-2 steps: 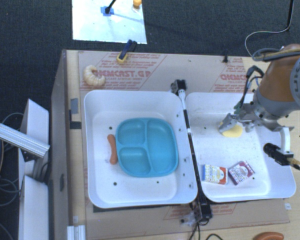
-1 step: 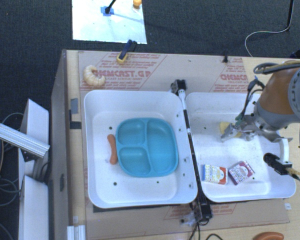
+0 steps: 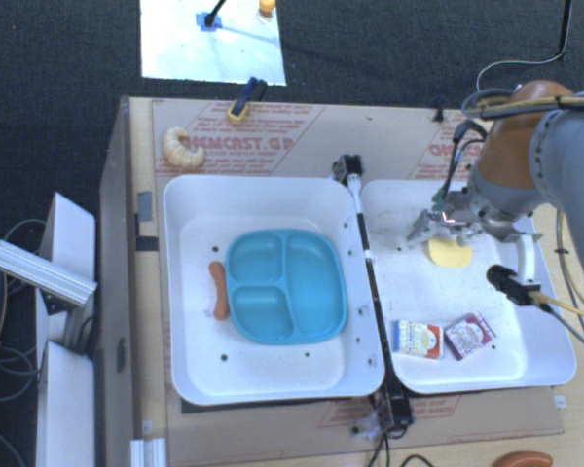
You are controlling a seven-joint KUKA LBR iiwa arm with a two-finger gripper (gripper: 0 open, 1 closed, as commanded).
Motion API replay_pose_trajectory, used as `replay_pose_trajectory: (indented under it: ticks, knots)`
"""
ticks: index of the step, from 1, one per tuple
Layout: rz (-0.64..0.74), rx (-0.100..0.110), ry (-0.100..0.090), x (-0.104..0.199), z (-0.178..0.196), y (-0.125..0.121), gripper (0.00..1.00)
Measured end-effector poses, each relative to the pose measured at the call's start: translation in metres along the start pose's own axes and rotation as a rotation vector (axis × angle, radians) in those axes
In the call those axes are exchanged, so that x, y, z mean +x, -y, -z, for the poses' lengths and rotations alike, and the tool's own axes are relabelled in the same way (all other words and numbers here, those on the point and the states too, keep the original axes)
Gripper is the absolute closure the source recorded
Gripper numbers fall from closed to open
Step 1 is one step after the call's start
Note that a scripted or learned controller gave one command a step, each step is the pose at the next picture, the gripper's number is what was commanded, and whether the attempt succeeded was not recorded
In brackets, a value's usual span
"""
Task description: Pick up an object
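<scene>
camera view: gripper point(image 3: 446, 224) low in right bin point(image 3: 545, 358), just beside yellow slice point(image 3: 450, 253); fingers' state impossible to tell, partly hidden under wrist. two small packets point(image 3: 443, 338) near front wall. blue divided plate point(image 3: 285, 286) and sausage point(image 3: 218, 289) in left bin point(image 3: 200, 358).

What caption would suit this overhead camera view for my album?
Robot arm's gripper hovering beside a yellow piece in the right bin; blue divided plate waits in the left bin.
</scene>
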State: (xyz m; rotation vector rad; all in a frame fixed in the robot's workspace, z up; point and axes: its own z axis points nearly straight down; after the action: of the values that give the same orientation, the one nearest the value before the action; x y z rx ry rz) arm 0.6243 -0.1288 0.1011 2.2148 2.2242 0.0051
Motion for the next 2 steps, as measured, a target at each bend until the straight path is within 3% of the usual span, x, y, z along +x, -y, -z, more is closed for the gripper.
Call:
replay_pose_trajectory:
  ticks: [1, 2]
  knots:
    - [-0.003, 0.003, 0.001, -0.01, -0.016, 0.015, 0.0]
    - [-0.003, 0.001, 0.001, -0.012, 0.003, 0.014, 0.0]
